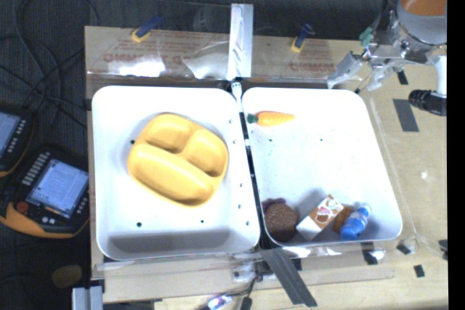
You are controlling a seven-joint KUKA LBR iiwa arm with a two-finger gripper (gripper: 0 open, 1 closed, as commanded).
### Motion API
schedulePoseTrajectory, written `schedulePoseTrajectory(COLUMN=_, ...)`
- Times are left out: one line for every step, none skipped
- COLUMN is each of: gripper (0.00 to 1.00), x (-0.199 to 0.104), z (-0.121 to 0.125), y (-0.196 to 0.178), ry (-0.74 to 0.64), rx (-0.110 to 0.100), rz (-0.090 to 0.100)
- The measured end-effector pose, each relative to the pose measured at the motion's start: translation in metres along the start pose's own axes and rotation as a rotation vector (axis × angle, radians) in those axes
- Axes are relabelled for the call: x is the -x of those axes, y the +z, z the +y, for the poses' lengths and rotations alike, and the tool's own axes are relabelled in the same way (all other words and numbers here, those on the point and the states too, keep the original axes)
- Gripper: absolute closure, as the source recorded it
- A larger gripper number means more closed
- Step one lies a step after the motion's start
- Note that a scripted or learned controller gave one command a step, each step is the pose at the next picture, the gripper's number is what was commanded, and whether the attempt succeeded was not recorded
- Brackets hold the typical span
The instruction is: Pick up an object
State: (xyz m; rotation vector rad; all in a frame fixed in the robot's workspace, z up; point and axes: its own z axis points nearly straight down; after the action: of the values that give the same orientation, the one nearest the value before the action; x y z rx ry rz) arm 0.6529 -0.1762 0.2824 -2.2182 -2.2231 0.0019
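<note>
Right bin (378,156): carrot (271,118) at far edge; middle bare. Gripper (361,72) above far-right corner, finger state indeterminable.

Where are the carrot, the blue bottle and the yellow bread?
carrot (274,118): camera view, middle of its orange body.
blue bottle (354,224): camera view, its blue body.
yellow bread (178,157): camera view, centre of the loaf.

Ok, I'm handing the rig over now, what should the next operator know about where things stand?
Gripper: above the bench by the right bin's far right corner, holding nothing.
Left bin: a big yellow bread-shaped piece.
Right bin: carrot at the far left corner; brown ball, small carton and blue bottle along the near edge.
Done: nothing picked.
Left: pick one object.
</note>
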Motion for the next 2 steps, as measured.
schedulePoseTrajectory(gripper=0.0, x=-0.011, z=0.009, y=0.09, ry=-0.422, rx=0.0, rz=-0.001)
schedulePoseTrajectory(gripper=0.0, x=-0.025, z=0.016, y=0.118, ry=-0.162, rx=0.0, rz=0.0)
